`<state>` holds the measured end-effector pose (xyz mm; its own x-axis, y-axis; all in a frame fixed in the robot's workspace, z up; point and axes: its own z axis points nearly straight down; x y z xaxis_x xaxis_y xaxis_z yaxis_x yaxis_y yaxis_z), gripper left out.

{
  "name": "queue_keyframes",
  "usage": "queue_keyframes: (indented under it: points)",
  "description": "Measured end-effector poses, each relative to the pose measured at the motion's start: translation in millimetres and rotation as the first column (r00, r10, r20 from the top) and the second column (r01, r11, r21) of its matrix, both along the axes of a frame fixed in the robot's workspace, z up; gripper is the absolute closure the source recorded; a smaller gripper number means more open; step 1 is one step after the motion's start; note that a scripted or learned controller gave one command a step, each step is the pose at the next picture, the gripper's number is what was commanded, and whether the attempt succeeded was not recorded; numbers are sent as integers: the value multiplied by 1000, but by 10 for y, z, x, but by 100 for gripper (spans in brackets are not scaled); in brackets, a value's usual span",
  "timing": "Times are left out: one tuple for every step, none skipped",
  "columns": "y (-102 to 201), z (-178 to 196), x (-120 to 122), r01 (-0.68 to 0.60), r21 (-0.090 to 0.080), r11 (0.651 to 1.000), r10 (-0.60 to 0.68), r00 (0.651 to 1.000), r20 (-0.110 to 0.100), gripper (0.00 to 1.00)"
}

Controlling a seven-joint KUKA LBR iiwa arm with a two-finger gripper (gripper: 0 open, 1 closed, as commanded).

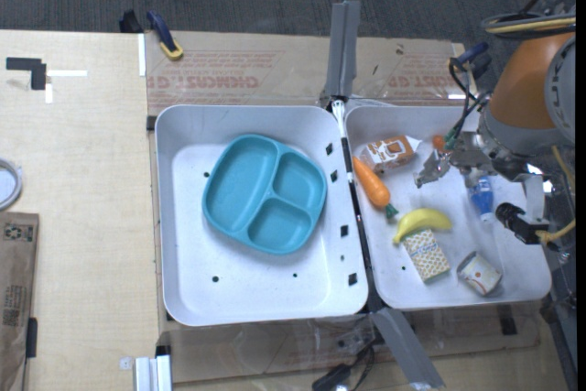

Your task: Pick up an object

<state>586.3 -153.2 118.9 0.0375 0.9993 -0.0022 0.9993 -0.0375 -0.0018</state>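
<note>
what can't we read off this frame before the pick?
- Gripper: in the camera view, too small and dark to tell whether its fingers are open or shut, or how high it hangs above the right bin.
- Blue bottle: partly covered by the arm's wrist.
- Orange packet and checked box: print too small to read.
- Small cup: its contents can't be made out.

Even, fairly bright overhead light falls on the worktop [73,151]. The left bin [183,224] shows pale glare on its white floor, and shadows are soft and short. The arm [536,96] at the right edge looks slightly blurred, perhaps from motion.
</note>
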Motion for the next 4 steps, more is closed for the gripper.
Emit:
queue_keyframes:
  points:
    - [-179,-241,412,44,16,999,-44,999,5,0]
    - [250,28,674,116,-1,993,-116,993,-20,0]
    - [129,-158,715,136,-2,991,-136,991,0,0]
    - [138,-61,722,132,-3,991,-132,991,1,100]
